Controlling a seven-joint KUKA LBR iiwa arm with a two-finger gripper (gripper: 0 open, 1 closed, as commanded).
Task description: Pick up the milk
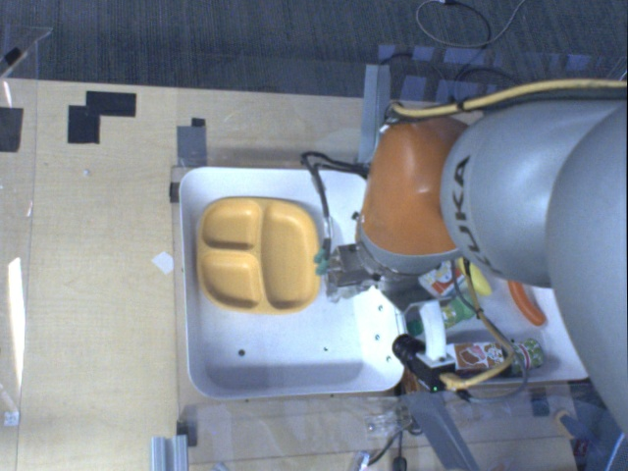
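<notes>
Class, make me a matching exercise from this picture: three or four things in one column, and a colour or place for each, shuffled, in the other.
Things:
1. divided tray
2. band on the arm
3. left bin
4. black markers

Descriptions:
A. white, shallow, holds the tray
B. yellow, three compartments
C. on the bench, upper left
D. orange

Pairs: 1-B, 2-D, 3-A, 4-C

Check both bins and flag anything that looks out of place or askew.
Nothing looks spilled or damaged. The yellow divided tray lies flat in the left bin. The items in the right bin lie in a jumbled pile, largely hidden beneath the arm, so their state cannot be judged.
</notes>
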